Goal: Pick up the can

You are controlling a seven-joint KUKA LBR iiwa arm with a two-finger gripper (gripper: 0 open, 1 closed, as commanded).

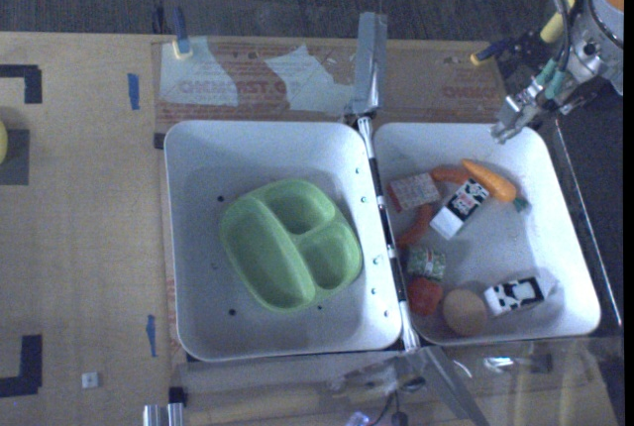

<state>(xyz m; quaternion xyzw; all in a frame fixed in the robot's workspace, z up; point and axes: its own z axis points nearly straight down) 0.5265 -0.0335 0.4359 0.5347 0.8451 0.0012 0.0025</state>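
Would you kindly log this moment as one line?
pincer: above right bin's back corner | can: lying untouched | stage: approach

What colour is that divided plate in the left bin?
Light green; the divided plate shows best in the camera view.

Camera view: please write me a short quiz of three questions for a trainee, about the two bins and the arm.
1. True or false: the green divided plate lies in the bin on the view's left.
2. Where is the gripper? A) over the green plate; B) at the far right corner of the bin on the view's right; C) touching the cow-patterned carton.
3. Fill in: the orange carrot lies in the bin on the view's ___.
Key: 1 true; 2 B; 3 right.
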